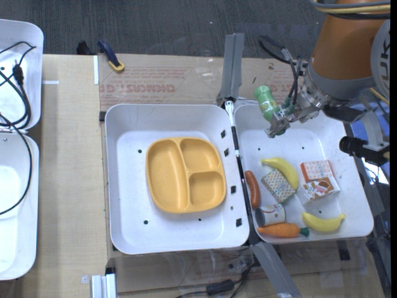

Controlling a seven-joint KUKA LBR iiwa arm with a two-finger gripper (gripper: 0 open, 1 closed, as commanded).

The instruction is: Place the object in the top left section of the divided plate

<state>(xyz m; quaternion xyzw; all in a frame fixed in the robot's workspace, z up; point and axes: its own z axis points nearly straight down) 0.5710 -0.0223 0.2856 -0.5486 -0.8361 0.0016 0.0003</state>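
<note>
Gripper (277, 124) apparently holds green bottle (267, 102) above bin rim (273, 107).

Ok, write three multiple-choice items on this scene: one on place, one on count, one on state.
1. Where is the yellow divided plate?
A. left bin
B. right bin
C. on the cardboard

2. How many bananas lie in the right bin?
A. one
B. two
C. four

3. What sits at the tool?
A. carrot
B. sausage
C. green bottle

Answers: 1 A, the plate rests in the left bin. 2 B, one banana by the middle, another banana near the front. 3 C, the green bottle is raised beside the tool.
</note>
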